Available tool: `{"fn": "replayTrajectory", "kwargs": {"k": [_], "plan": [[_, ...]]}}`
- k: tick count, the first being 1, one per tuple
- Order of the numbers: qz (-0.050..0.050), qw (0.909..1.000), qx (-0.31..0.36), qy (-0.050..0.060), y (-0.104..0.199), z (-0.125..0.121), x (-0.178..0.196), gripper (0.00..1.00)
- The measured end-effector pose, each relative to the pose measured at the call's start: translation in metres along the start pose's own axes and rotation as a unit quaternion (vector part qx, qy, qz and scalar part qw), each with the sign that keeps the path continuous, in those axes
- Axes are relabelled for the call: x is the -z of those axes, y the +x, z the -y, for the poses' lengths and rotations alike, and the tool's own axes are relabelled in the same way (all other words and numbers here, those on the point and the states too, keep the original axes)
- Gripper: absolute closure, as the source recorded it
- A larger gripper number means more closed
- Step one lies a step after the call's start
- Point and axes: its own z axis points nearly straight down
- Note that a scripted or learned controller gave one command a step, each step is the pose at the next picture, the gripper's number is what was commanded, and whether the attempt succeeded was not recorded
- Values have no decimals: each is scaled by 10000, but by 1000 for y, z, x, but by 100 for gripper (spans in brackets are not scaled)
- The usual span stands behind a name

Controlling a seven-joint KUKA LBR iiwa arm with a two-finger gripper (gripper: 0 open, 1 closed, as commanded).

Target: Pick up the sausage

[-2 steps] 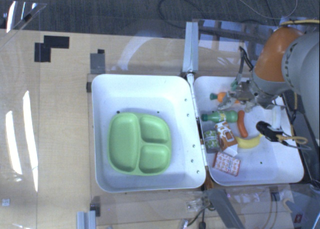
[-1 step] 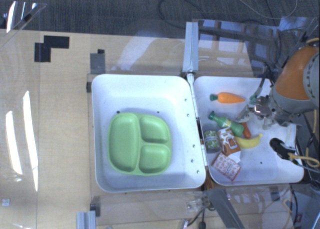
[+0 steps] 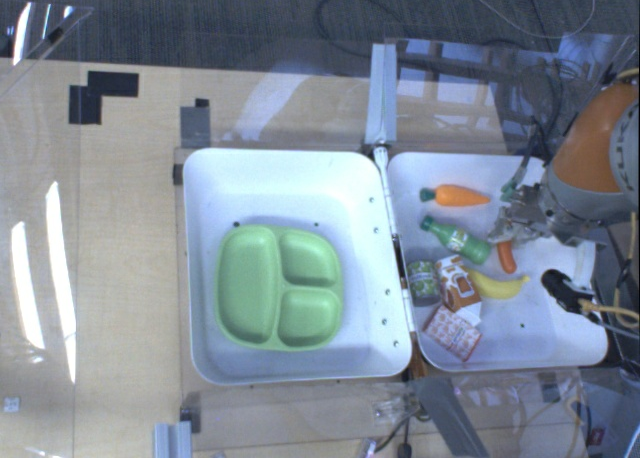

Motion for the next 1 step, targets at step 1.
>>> {"fn": "replayTrajectory", "kwargs": {"k": [1], "plan": [[10,9982,591,47,44,0,99,100]]}}
